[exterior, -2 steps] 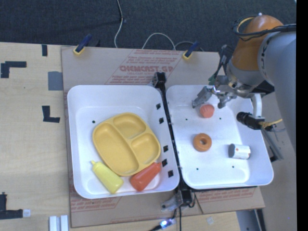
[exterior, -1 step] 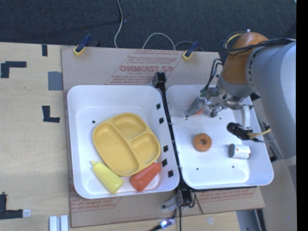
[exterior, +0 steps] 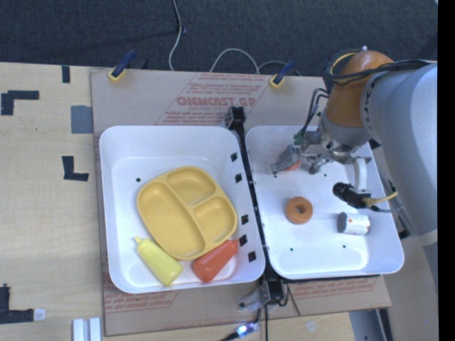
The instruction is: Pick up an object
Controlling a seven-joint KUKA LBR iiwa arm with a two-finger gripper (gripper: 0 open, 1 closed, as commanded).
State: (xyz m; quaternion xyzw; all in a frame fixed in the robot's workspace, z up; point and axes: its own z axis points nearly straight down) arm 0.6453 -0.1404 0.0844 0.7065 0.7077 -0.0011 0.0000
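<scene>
- In the camera view, we see two shallow white bins side by side on a brown board, the left bin [exterior: 114,190] and the right bin [exterior: 384,258] meeting along a dark divider.
- The left bin holds a yellow divided plate [exterior: 186,210] with three compartments, lying flat near the middle.
- Against the plate's lower left edge lies a yellow mustard bottle [exterior: 158,260], tip pointing up-left.
- Just beside it, at the plate's lower right edge, lies a red ketchup bottle [exterior: 215,259], tilted toward the divider.
- The right bin holds a brown doughnut [exterior: 299,209] lying flat near its centre, apart from everything else.
- To the doughnut's right, near the bin's right wall, we see a small white cylinder [exterior: 354,223] with a dark end, on its side.
- The arm [exterior: 398,141] reaches in from the right over the right bin's upper part, orange band above the wrist.
- The gripper [exterior: 288,163] sits low over the bin's upper left area, above and to the left of the doughnut and apart from it.
- We see nothing between its fingers; how wide they stand we cannot tell.
</scene>
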